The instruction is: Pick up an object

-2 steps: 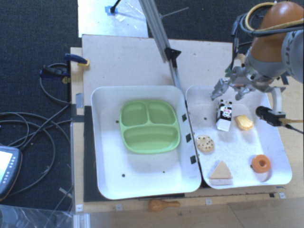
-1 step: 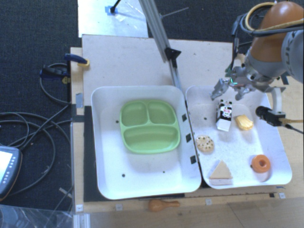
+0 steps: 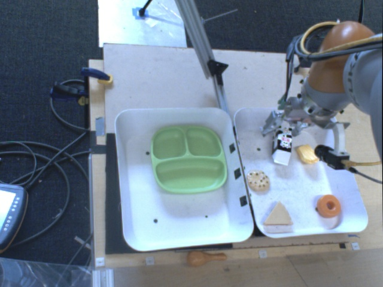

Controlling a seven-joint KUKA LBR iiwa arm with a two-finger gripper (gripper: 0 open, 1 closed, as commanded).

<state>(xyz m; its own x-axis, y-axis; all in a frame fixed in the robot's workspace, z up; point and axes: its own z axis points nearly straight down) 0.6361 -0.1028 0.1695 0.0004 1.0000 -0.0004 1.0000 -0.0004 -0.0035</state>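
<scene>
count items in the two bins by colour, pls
Green: 1, divided plate
Orange: 1, ring
Yellow: 1, lump
Tan: 2, cookie, wedge
White/black: 1, small box under the pincer
Total: 6

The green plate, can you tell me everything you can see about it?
The green plate is a pale green tray that looks like smooth plastic, with rounded corners. It has three sunken sections: two smaller ones along the far side and one long one along the near side. All three look bare. It lies flat, turned a little askew, near the middle of the left white bin. It rests on that bin's floor, and nothing else touches it. The gripper is over the other bin.
</scene>
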